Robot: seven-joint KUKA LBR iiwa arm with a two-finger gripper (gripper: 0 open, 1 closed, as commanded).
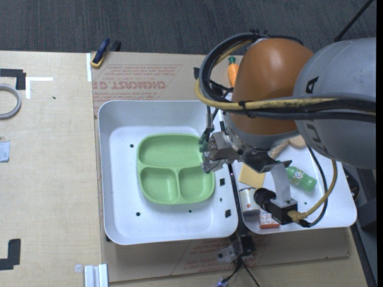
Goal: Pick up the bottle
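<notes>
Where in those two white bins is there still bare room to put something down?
The left bin has bare floor left of and below the green tray. The right bin is crowded: the green bottle, small packages and the arm cover most of it.

We count two white bins: the left bin (114, 178) and the right bin (335, 211). In the left one we see one green divided plate (173, 169), and that plate has three compartments. In the right one we count one green bottle (301, 179), one yellow block (251, 176), and one small red-and-white packet (269, 222) (other things may lie under the arm, but we cannot tell). One orange carrot-like thing (232, 72) shows beyond the bins. One sheet of cardboard (137, 82) lies under both bins. One blue-and-yellow clip (100, 52) sits at its far corner. One arm (311, 106) reaches over the bins.
</notes>
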